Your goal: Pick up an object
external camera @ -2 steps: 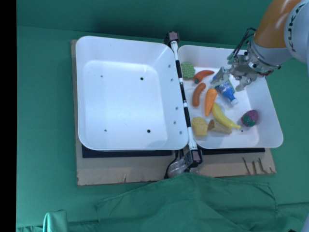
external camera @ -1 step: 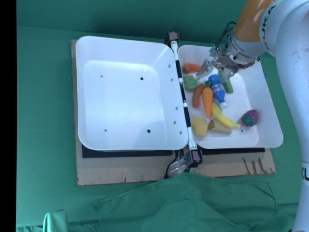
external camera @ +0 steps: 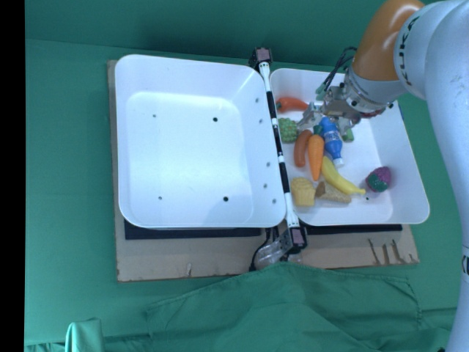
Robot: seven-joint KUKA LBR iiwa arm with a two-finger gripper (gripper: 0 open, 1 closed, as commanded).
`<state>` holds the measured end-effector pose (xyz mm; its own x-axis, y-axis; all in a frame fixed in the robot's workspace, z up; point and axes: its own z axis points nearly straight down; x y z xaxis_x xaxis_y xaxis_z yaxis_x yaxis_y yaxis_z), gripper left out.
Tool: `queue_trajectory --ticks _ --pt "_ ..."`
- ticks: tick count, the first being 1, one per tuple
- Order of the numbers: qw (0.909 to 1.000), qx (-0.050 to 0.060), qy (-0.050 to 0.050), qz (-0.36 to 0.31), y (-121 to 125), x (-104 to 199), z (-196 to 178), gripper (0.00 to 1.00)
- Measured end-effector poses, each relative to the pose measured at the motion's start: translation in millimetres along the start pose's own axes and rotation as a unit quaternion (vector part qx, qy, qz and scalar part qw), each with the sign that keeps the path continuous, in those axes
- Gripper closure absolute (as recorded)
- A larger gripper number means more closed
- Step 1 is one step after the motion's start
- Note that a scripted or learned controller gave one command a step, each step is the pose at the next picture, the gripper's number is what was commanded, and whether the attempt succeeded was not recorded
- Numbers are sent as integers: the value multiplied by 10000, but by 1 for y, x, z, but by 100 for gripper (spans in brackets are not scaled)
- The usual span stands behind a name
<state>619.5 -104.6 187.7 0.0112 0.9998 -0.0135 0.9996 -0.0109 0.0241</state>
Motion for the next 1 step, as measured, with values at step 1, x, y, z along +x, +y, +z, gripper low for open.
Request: queue_trajectory --ticks 1 --pt "10000 -17 18 -11 2 2 -12 100"
